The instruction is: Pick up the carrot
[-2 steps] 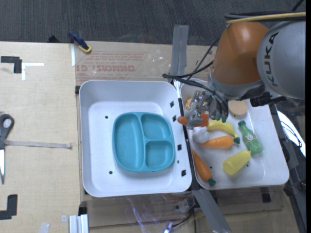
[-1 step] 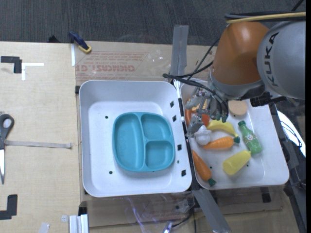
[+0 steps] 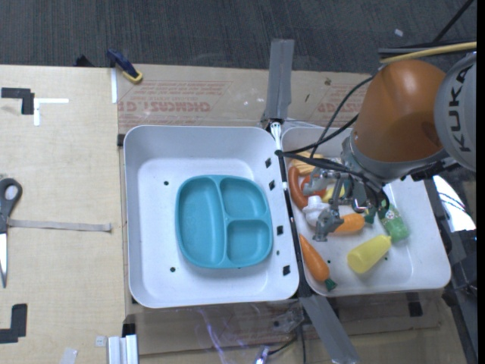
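Wooden counter [image 3: 61, 173], two white bins. Arm reaches in from the right, hand [image 3: 333, 214] down in the right bin [image 3: 424, 271] over the toys, can't tell its grip; carrot [image 3: 314, 258] lies lower left.

Dark carpet floor [image 3: 189, 14] lies beyond the pale wooden bench [image 3: 61, 165].

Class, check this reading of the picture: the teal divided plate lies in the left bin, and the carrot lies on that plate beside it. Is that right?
Not quite. The teal divided plate does lie in the left bin, but the carrot is not on it: it lies in the right bin, along that bin's left wall, near a yellow toy. The camera view shows this.
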Controlling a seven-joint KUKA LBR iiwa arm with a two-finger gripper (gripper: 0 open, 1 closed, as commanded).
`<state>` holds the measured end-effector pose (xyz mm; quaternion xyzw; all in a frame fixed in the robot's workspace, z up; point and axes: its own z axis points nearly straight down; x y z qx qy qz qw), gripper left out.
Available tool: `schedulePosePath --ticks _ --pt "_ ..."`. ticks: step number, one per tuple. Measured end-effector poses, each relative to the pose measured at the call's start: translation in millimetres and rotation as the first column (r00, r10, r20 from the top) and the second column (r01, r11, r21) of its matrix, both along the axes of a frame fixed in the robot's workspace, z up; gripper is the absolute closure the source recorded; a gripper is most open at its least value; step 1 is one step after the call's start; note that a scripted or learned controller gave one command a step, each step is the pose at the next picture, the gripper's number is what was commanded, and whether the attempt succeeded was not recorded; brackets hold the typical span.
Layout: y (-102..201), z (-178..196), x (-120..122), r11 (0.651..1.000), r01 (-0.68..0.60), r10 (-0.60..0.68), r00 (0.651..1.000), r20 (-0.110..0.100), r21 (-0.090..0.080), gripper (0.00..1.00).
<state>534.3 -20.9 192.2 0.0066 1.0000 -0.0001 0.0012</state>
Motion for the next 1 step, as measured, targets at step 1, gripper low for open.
schedulePosePath --ticks 1 --pt "-24.5 0.2 65.1 0.971 0.241 -0.241 0.971 0.002 0.000 0.00"
